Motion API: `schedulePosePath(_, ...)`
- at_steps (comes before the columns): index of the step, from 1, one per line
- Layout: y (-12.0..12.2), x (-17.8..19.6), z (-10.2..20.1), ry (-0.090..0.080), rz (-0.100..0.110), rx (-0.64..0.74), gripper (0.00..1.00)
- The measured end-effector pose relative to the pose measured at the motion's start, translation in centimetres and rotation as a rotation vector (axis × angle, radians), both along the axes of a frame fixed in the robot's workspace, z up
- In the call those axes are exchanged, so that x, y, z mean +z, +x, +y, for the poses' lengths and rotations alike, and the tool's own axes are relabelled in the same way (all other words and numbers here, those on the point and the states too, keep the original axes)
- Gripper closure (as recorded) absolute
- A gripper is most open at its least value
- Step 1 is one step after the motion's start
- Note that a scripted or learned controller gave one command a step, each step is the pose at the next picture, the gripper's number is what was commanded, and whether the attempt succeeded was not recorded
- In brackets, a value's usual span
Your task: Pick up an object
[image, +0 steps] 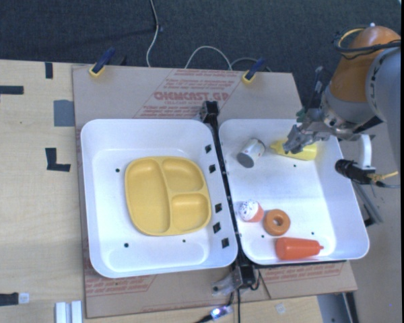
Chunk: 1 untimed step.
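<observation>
Dark carpet lies behind a pale wooden bench, on which a cardboard sheet (pixel 188 93) carries two shallow white bins side by side. Largest on the scene is the grey arm (pixel 384 79) with its orange band, reaching in from the right over the far corner of the right bin (pixel 310 200). Next in size, the left bin (pixel 104 180) holds a yellow divided plate (pixel 167 195), lying flat near its middle. Inside the right bin, an orange carrot-like piece (pixel 299 248) lies along the near wall, a small brown ring (pixel 277 222) sits just beside it, and a little white-and-orange object (pixel 248 211) rests near the ring. Further back, a grey cylinder (pixel 250 152) lies on its side, and a yellow block (pixel 303 151) sits at the far right corner. The gripper (pixel 297 140) is right over that yellow block, seemingly touching it; whether its jaws are spread or closed is too blurred to tell. By my reading, the step in hand is the descent onto the yellow block, the likely pick. Next, the move calls for a firm close across the block, then a straight lift clear of the bin wall
</observation>
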<state>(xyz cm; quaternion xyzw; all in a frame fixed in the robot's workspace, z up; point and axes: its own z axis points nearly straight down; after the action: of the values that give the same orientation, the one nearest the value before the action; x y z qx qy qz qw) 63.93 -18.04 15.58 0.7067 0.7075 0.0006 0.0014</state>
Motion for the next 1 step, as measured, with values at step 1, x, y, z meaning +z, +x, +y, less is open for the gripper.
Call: schedulePosePath(1, 0.16, 4.31, 0.34, 0.0, -0.001, 0.001, 1.0)
